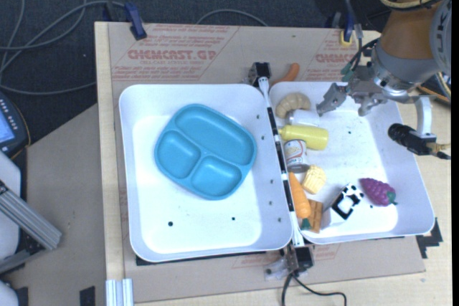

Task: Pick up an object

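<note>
**Bench inspection: gripper above right bin, nothing held**

Nearest the camera, a carrot [301, 201] lies along the left edge of the right bin [401, 220], toward its front corner. Just beside it rest a corn piece [314, 178] and a black-and-white block [346, 201]; purple grapes [378, 191] lie a little further right. Up the same left edge sit a small can [294, 151], a yellow bottle [307, 135] and, by the back left corner, a croissant [292, 104]. An orange item [290, 72] lies on the bench behind the bins. Left bin [143, 218] carries a blue plate [206, 150], three compartments, near its centre. Gripper [348, 101] hangs over the right bin's back edge, fingers spread apart, nothing between them.
</note>
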Robot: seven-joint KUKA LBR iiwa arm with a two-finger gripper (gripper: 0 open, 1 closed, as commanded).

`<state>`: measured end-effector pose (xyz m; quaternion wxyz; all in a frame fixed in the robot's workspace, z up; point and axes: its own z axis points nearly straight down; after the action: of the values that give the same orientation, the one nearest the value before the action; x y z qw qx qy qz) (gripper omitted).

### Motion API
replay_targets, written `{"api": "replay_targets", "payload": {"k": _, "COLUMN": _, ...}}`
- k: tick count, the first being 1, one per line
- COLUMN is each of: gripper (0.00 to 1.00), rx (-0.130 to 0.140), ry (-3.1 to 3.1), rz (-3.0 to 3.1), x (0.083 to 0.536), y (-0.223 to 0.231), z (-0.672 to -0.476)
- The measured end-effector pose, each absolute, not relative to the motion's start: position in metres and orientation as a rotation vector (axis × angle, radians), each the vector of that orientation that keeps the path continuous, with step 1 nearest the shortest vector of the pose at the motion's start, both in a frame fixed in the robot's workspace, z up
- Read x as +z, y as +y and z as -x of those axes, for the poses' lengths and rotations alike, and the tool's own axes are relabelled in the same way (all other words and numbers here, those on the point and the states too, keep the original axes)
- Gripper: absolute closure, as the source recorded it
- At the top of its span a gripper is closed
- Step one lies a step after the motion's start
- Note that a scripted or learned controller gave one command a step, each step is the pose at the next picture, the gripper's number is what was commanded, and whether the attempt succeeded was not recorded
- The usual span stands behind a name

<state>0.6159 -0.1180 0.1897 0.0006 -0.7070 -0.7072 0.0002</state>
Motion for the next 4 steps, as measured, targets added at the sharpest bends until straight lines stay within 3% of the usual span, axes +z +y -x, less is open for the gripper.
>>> {"api": "replay_targets", "payload": {"k": 1, "gripper": 0.00, "rx": -0.017, "ry": -2.232, "rz": 2.231, "x": 0.108, "y": -0.095, "z": -0.612}}
{"api": "replay_targets", "payload": {"k": 2, "gripper": 0.00, "rx": -0.006, "ry": -2.229, "rz": 2.222, "x": 0.085, "y": -0.099, "z": -0.647}}
{"api": "replay_targets", "payload": {"k": 3, "gripper": 0.00, "rx": 0.013, "ry": -2.220, "rz": 2.208, "x": 0.084, "y": -0.107, "z": -0.665}}
{"api": "replay_targets", "payload": {"k": 4, "gripper": 0.00, "rx": 0.006, "ry": -2.214, "rz": 2.219, "x": 0.088, "y": -0.102, "z": -0.585}}
